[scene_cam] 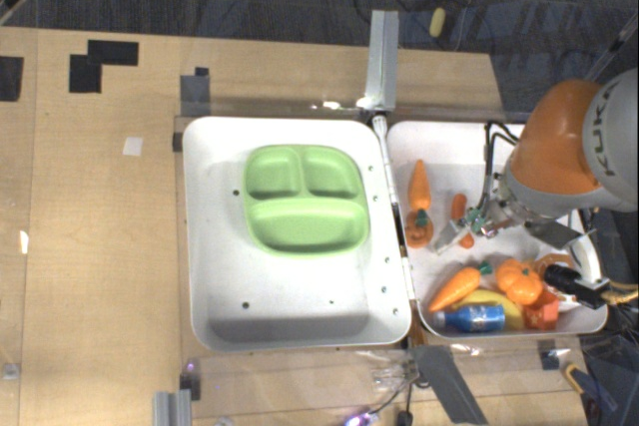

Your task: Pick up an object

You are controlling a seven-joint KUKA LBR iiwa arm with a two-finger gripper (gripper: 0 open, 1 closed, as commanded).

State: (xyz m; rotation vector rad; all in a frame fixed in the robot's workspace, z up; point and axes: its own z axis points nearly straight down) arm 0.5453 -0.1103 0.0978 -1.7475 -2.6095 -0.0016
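Here, arm with orange band reaches in from right over right bin (599, 322). Gripper (477, 222) low inside that bin, tip touching or just above small orange piece (465, 239); whether it grips anything, cannot tell. Carrot (419, 185) upright near bin's left wall. Second carrot (452, 288), banana (487, 298), blue can (476, 317), orange pumpkin (518, 281) clustered at near wall. Left bin (215, 314) bears green divided plate (304, 198).

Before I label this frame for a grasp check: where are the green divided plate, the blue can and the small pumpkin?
green divided plate (303, 198): camera view, on the ridge between its compartments.
blue can (475, 317): camera view, middle of its side.
small pumpkin (519, 281): camera view, its orange top.
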